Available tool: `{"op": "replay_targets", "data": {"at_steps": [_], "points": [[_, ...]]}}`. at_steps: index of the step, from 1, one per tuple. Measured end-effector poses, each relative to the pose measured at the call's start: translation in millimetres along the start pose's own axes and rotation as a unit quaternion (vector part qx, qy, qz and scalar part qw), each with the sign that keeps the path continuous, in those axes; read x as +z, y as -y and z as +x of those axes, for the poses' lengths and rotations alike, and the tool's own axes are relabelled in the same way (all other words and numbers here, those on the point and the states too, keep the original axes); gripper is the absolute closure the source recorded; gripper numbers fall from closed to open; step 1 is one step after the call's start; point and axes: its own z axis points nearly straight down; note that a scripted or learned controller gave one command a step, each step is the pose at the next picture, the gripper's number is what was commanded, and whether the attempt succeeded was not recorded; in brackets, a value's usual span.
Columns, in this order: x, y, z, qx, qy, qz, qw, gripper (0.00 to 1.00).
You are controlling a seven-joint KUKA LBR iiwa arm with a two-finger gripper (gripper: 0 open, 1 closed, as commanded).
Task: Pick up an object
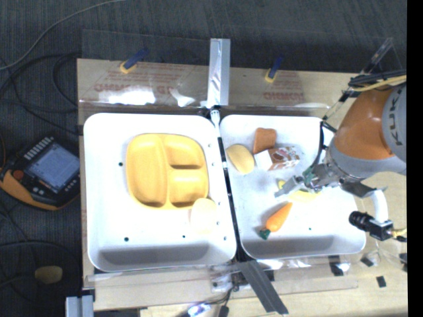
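Note:
The right bin (330,243) holds a carrot (277,217) with a green stem near its front. A pale yellow rounded food item (240,158) lies by the bin's left wall, and an orange wedge (264,139) sits behind it. Next to the wedge is a small clear packet with red print (286,156). My gripper (295,184) reaches in from the right and is low over the bin's middle, right above a small yellow piece (303,194) that it partly hides. The carrot lies just in front of the gripper and to its left.
The left bin (106,243) holds a yellow divided tray (165,169), with a pale round object (203,212) at the tray's front right corner. The divider between the bins (226,190) runs down the middle. The arm's orange band (367,131) is over the right bin's right rim.

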Motion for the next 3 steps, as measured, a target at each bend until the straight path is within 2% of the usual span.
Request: {"op": "replay_targets", "data": {"at_steps": [1,2,3], "points": [[40,31,50,-0.046,0.004,-0.007,0.9989,0.00],[30,30,51,-0.046,0.003,-0.007,0.9989,1.00],[-53,8,130,-0.033,0.000,0.001,0.9994,1.00]]}}
